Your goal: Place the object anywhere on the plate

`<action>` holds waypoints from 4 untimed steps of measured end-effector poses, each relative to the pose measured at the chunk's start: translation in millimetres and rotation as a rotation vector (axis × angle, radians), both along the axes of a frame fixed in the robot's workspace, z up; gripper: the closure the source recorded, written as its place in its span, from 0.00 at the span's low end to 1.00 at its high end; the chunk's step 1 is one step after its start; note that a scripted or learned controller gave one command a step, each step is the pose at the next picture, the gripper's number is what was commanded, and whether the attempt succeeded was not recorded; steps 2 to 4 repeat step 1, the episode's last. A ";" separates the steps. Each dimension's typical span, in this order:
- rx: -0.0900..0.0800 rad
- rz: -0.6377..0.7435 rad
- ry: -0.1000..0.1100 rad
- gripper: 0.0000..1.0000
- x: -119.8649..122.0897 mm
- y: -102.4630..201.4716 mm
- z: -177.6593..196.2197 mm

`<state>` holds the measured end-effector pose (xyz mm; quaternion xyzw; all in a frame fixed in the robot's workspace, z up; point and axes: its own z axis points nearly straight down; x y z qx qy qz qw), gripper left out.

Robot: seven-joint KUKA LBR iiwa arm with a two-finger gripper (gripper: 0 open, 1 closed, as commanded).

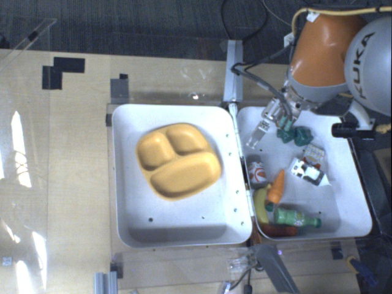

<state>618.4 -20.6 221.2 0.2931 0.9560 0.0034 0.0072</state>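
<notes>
the end effector (264,125) hangs over the right bin's (343,228) back left corner, fingers spread w/ nothing between them, likely lining up a pick. the plate (177,161), yellow w/ three sections, sits bare in the left bin (131,225). which object is meant is unclear: teal toy (294,133) is nearest; carrot (277,187), bottle (295,218), banana (261,206) crowd the front, divider btw bins to cross.

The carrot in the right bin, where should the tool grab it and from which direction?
Probably best to grip the carrot across its thicker middle, coming straight down from above. It lies flat and slanted, with a yellow banana and a green bottle crowding its lower end, so close the fingers across its narrow width.
</notes>
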 end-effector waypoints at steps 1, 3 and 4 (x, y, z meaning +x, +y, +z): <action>-0.001 -0.003 0.005 0.00 11.0 13.7 61.2; -0.001 -0.003 0.005 0.00 11.0 13.7 61.2; -0.001 -0.003 0.005 0.00 11.0 13.7 61.2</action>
